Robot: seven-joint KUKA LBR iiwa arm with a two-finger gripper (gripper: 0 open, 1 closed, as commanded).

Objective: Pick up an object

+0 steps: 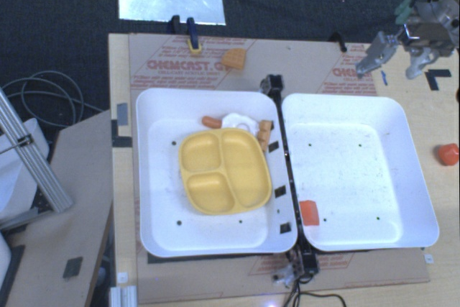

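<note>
Camera view, and the pincer (394, 62) hangs high at the far right corner of the bench, past the far rim of the right bin (402, 111), with its two fingers (371, 56) spread apart and nothing between them. So the whole question is direction: everything worth grabbing lies toward the camera and to the left of that pincer. Nearest by my judgement is the orange block (309, 212), sitting in the right bin at its near-left corner, close beside the divider, well apart from the pincer and diagonally down-left of it. It looks squat, no real long axis to line up on, so any finger angle should do.

Further left, in the left bin (154, 154), the yellow tray (223, 170) lies flat, its long axis running roughly diagonal, tilted off the bin's edges. Behind it, nearer the pincer's side of that bin, a small sausage (212, 122) lies crosswise, touching or just beside a white piece (241, 122), and a tan piece (264, 131) sits against the divider. These are crowded, a harder reach.

One more, a red block (448, 154), rests on the bench outside the right bin, toward the camera and slightly right of the pincer. My call: the orange block is the clean target, calling for a long sweep down-left then a drop
</note>
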